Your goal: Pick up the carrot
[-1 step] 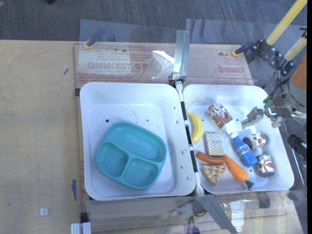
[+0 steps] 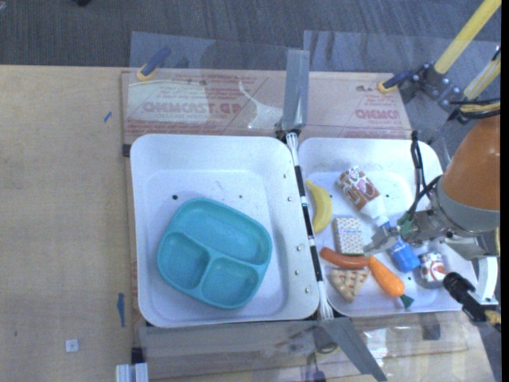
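The carrot [image 2: 386,277] is orange with a small green tip and lies slantwise near the front of the right bin [image 2: 425,159]. It sits between a pizza slice [image 2: 348,282] and a blue object [image 2: 403,257]. My gripper [image 2: 385,237] hangs low over the bin just behind the carrot, beside a tan cracker [image 2: 348,234]. Nothing shows in its grasp. The grey arm with its orange band [image 2: 477,173] reaches in from the right.
A banana [image 2: 321,204], a small bottle with a patterned label [image 2: 362,189], a red sausage [image 2: 343,258] and a small red-and-white can [image 2: 432,268] also lie in the right bin. The left bin [image 2: 151,165] holds a teal divided plate [image 2: 213,251].
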